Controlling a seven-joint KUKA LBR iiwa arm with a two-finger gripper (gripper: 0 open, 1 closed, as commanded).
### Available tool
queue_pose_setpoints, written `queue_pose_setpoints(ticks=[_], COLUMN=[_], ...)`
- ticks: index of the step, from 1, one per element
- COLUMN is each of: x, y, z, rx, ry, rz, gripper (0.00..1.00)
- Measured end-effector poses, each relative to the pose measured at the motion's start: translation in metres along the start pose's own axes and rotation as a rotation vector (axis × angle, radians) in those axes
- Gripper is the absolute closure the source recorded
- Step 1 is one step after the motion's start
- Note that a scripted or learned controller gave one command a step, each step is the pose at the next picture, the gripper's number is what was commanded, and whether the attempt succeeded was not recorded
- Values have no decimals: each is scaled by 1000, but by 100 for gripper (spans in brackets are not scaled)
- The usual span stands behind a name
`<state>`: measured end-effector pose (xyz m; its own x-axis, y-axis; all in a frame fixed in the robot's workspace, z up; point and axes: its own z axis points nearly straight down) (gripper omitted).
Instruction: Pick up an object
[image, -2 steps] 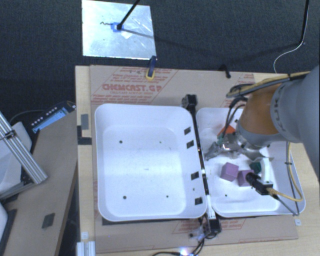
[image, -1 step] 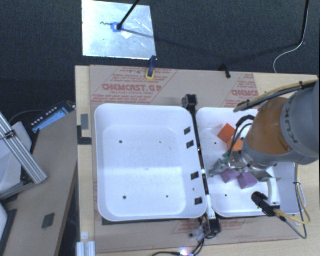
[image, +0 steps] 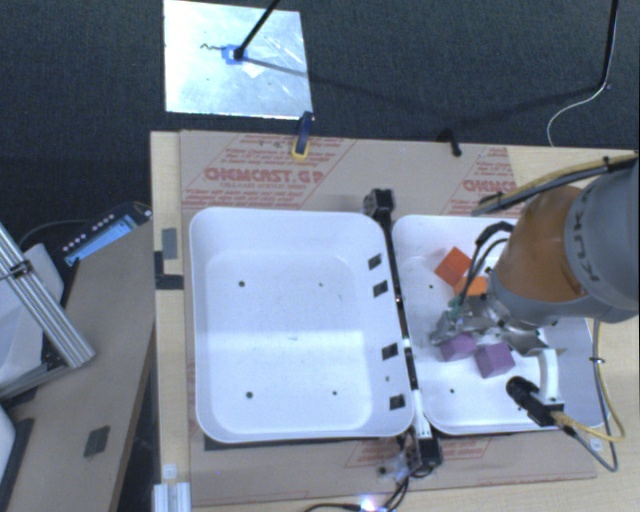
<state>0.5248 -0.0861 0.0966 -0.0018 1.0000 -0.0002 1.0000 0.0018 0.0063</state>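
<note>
In the right bin (image: 430, 405) lie two purple blocks and an orange block. One purple block (image: 458, 347) lies right under my gripper (image: 452, 328), which hangs low over the bin's middle. The other purple block (image: 493, 359) rests just to its right. The orange block (image: 453, 265) sits farther back, partly behind the arm's cable. The wrist hides how the gripper meets the block under it.
The left bin (image: 290, 320) stands beside the right one, with a black-clipped divider (image: 395, 310) between them. The grey and orange arm (image: 560, 255) covers the right bin's far right part. A brown board (image: 270, 170) lies under both bins.
</note>
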Motion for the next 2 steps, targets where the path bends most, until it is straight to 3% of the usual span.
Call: queue_pose_setpoints(ticks=[1,2], x=[51,116], y=[39,47], z=[-93,-122], rx=[-6,2], ry=[2,2], rz=[-9,-9], gripper=[100,100])
